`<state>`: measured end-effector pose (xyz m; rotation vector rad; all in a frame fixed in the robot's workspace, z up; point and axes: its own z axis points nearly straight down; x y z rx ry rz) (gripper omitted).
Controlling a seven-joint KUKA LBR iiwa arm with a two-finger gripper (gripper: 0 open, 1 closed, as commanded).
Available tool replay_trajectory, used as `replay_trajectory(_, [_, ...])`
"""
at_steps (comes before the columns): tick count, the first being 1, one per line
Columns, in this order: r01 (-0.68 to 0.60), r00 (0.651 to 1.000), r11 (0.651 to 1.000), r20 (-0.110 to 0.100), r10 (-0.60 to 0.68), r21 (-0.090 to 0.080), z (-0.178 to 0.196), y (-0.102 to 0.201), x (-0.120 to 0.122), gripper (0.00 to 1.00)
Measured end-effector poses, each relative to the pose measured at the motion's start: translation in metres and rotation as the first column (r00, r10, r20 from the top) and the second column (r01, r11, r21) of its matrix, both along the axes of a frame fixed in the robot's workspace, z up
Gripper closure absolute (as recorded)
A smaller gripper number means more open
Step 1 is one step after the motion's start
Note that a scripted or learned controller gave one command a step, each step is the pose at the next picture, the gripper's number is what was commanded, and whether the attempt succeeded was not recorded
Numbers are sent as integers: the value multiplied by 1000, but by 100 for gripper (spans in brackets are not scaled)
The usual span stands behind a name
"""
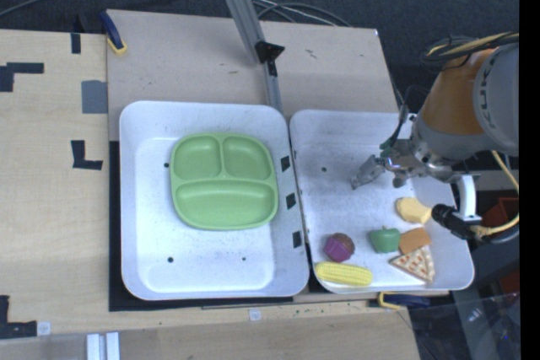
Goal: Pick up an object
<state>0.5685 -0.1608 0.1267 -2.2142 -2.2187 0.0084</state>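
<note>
six toys (413,211) in right bin (337,139); pincer (369,175) above bin floor

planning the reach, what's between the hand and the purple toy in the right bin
In the camera view, only bare white bin floor lies between the hand and the purple toy; nothing stands in that stretch.

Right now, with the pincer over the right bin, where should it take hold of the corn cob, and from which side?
Probably the middle of the corn cob, coming straight down from above. It lies flat and lengthwise along the near wall of the right bin, so the fingers should close across its narrow width. The purple item sits close behind it, so keep to the cob's centre. The pincer is well short of it.
</note>
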Motion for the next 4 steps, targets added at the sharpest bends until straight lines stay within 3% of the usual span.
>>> replay_trajectory(1, [0,1000,1000,8,0,-3,-39,0,0,0])
replay_trajectory(2, [-1,1000,1000,8,1,-2,-28,1,0,100])
replay_trajectory(4, [0,1000,1000,14,0,-3,88,2,6,100])
